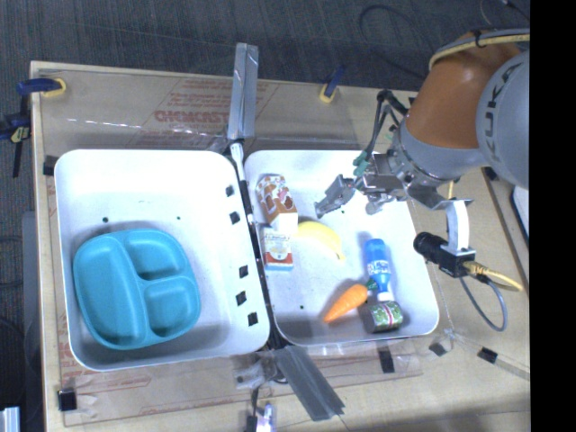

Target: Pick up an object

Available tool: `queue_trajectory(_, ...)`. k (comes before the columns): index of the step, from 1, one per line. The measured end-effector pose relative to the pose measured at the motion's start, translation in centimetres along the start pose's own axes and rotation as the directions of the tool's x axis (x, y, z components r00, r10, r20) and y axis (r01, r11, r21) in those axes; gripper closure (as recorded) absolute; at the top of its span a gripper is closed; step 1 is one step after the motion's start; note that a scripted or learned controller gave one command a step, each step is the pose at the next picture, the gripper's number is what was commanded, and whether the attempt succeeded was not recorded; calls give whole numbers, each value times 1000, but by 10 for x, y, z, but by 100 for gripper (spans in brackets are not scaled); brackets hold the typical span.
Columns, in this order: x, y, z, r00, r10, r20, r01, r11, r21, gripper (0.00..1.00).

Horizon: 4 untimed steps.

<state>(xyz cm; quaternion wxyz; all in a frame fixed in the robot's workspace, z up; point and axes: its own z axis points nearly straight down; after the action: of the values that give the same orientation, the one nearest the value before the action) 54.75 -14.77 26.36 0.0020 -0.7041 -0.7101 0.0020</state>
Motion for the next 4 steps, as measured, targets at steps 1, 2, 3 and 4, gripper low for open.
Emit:
queue_trajectory(1,-32,25,147,999,-54,0,54,999,1,0)
queue_trajectory(2,-32,-40,168,977,-214,0,214,977,-3,0)
queue_trajectory(3,-13,14,172,976,-218,1,218,976,-3,0)
queue_trajectory(4,-13,14,164,975,-223,1,223,975,-1,100)
